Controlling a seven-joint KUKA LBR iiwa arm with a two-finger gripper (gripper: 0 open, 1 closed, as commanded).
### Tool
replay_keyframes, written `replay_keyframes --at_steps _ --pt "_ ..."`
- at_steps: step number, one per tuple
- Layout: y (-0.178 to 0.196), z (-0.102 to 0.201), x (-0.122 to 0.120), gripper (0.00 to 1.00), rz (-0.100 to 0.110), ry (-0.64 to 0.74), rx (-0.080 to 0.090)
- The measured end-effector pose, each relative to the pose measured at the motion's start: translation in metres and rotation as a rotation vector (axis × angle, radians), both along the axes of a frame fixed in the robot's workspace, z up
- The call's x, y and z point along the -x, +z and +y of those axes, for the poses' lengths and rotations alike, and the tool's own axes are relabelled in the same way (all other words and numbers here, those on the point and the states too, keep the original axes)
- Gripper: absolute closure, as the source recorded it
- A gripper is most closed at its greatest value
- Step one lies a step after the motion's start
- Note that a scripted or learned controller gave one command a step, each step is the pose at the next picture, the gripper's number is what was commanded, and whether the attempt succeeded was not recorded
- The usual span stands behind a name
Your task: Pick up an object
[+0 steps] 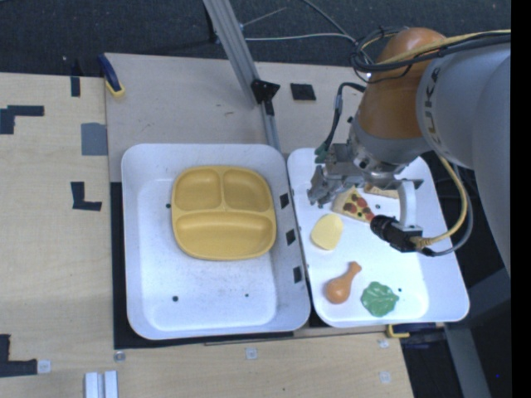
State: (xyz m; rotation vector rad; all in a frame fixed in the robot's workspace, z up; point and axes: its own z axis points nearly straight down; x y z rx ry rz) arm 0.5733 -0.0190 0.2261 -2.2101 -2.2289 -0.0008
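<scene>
My gripper [330,192] hangs low over the upper left part of the right bin [440,293]. A toy pizza slice [358,206] lies just to its right, partly under the wrist. A pale yellow round piece [327,231] rests just below the gripper. Further toward the front lie a toy chicken drumstick [342,283] and a green leafy piece [379,298]. I see nothing held in the gripper.
The left bin [145,247] holds a yellow divided plate [224,212]. A slanted metal post [241,52] rises behind the bins. A black cable plug [397,234] hangs from the arm over the right bin. Black clips [290,237] sit along the wall between the bins.
</scene>
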Motion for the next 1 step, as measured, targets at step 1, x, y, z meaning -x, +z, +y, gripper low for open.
replay_keyframes --at_steps 1 --pt "-0.0042 0.0635 -0.0118 1.00 0.000 0.000 0.001"
